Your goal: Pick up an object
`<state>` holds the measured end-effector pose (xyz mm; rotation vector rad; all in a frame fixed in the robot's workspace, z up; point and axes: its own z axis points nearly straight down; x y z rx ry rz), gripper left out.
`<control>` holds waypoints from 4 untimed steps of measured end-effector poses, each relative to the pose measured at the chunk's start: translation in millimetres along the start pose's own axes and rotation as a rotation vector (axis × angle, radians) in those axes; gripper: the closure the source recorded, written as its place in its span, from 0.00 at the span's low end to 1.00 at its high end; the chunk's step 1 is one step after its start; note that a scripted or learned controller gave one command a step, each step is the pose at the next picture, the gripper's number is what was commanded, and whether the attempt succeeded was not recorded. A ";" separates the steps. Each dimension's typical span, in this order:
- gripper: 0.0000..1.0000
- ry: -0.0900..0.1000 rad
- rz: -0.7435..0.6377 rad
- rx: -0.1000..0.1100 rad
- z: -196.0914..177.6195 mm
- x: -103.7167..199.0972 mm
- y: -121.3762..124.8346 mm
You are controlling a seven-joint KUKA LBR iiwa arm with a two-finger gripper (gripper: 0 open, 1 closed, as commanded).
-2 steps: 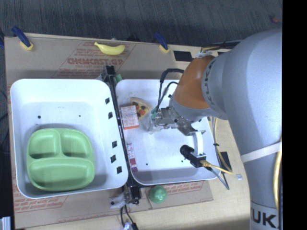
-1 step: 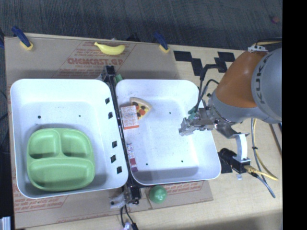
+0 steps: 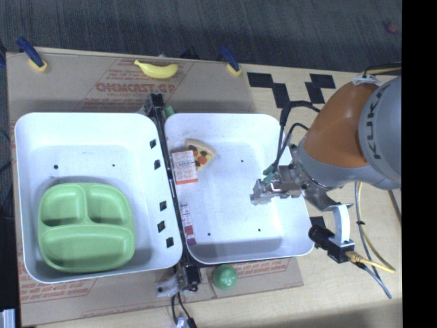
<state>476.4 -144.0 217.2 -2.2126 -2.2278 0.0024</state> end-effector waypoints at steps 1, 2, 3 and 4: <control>1.00 0.000 -0.002 -0.001 1.3 50.0 5.0; 1.00 0.001 0.002 0.002 13.2 5.2 -0.3; 1.00 0.001 0.002 -0.002 3.0 8.1 22.3; 0.00 0.001 0.002 -0.002 3.1 8.1 22.2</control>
